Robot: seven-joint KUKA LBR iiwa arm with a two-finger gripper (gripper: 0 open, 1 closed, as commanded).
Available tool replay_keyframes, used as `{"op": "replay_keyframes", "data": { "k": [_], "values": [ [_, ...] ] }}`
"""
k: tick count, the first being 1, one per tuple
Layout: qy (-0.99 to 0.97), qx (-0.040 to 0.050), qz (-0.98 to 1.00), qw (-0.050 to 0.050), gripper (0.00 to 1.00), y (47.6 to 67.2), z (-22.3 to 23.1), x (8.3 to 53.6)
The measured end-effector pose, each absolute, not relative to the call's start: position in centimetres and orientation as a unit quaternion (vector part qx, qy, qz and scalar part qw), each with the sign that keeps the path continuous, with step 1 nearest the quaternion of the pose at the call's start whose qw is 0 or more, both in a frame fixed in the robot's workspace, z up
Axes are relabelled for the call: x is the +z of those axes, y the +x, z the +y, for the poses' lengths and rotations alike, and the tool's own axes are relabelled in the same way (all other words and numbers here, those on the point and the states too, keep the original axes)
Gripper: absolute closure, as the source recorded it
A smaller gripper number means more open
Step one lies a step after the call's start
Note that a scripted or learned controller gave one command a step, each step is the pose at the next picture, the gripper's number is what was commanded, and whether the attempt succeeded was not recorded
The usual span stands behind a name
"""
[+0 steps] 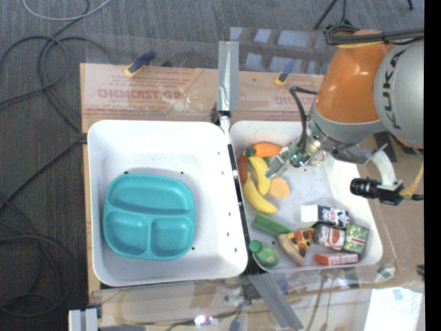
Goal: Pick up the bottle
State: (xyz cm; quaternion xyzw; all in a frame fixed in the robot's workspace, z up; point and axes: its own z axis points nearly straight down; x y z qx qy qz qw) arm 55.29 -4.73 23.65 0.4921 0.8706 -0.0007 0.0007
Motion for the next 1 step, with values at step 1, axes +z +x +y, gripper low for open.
{"op": "replay_keyframes", "data": {
  "k": [1],
  "values": [
    [0.492, -0.0012, 0.87, 0.0, 0.0, 55.27, -4.76, 23.63]
  ]
}}
